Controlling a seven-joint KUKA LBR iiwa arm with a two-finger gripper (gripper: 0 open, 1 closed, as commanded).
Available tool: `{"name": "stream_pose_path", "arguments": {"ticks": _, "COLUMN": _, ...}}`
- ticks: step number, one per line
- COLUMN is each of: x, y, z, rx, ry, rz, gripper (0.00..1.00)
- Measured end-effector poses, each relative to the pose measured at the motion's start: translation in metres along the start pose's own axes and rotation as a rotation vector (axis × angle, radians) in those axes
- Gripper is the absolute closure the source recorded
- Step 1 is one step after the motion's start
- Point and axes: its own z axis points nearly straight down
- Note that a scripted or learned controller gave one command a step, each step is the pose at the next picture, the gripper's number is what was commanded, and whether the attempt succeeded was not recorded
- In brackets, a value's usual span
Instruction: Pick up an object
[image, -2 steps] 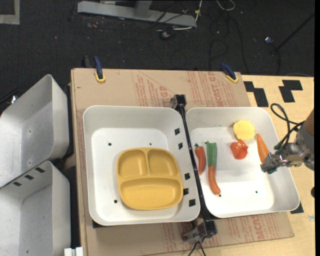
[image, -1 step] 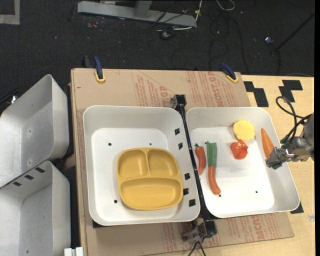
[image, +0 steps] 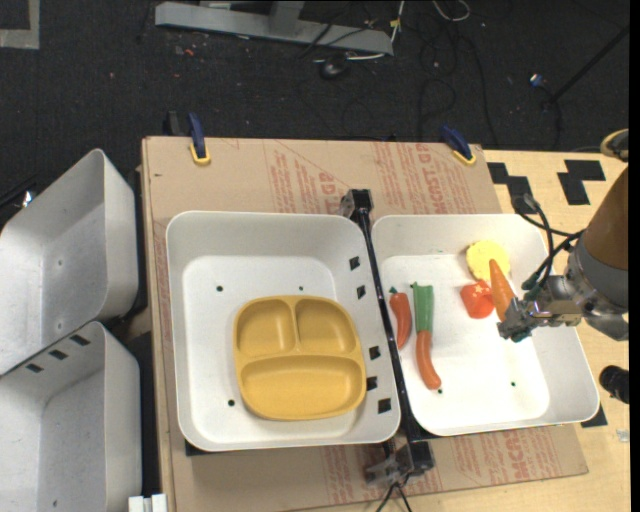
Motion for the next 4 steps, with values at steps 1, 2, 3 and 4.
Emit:
{"name": "stream_pose_path", "arguments": {"ticks": 1, "x": 0.052, "y": 0.011, "z": 0.011, "rx": 0.001, "ry": -0.001, "rz": 0.000, "gripper": 1.00}}
{"name": "stream_pose_path", "arguments": {"ticks": 2, "x": 0.102, "y": 0.025, "z": 0.009, "rx": 0.000, "ry": 0.000, "rz": -0.001, "gripper": 1.00}}
{"name": "stream_pose_path", "arguments": {"ticks": 3, "x": 0.154, "y": 0.031, "z": 0.000, "rx": 0.000, "ry": 0.000, "rz": 0.000, "gripper": 1.00}}
{"name": "stream_pose_path", "arguments": {"ticks": 4, "x": 0.208, "y": 0.042, "z": 0.000, "rx": 0.000, "ry": -0.001, "rz": 0.000, "gripper": 1.00}}
